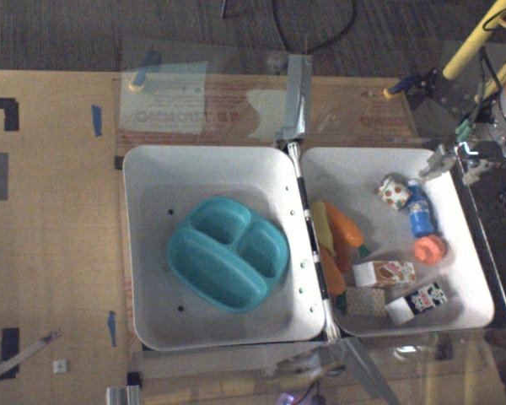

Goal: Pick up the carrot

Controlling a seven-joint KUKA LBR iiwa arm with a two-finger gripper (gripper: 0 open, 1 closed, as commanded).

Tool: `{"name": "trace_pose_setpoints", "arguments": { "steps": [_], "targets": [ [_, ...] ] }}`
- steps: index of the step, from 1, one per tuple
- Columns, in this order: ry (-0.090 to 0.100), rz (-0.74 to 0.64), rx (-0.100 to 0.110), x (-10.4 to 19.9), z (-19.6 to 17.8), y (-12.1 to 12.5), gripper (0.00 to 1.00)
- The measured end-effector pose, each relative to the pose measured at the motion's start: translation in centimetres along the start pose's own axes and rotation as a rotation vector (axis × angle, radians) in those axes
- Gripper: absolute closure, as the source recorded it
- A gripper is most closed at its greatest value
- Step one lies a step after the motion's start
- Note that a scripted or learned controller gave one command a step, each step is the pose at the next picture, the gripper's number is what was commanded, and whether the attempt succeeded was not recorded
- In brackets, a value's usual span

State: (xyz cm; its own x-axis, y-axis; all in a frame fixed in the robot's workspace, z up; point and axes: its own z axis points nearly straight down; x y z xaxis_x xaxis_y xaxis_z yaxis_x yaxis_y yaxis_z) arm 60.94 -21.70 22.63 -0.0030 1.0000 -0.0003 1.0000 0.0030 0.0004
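Observation:
The carrot point(344, 227) is an orange tapered piece lying at a slant in the right bin point(476, 268), near its left wall and beside a pale yellow vegetable point(320, 220). A second orange piece point(331, 271) lies just below it along the same wall. My gripper point(436, 164) hangs over the far right corner of the right bin, well to the right of the carrot and above it in the view, close to a strawberry-patterned cup point(394, 193). Nothing shows in its grasp.
The right bin also holds a blue bottle point(419, 214), an orange-red round toy point(430, 249), a juice carton point(385, 272), a milk carton point(418, 301) and a small box point(364, 300). A teal divided plate point(228, 252) lies in the left bin point(152, 192).

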Motion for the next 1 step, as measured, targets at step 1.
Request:
{"name": "trace_pose_setpoints", "arguments": {
  "steps": [1],
  "targets": [
    [0.000,-0.195,0.000,6.07,12.27,2.66,0.00]
  ]
}}
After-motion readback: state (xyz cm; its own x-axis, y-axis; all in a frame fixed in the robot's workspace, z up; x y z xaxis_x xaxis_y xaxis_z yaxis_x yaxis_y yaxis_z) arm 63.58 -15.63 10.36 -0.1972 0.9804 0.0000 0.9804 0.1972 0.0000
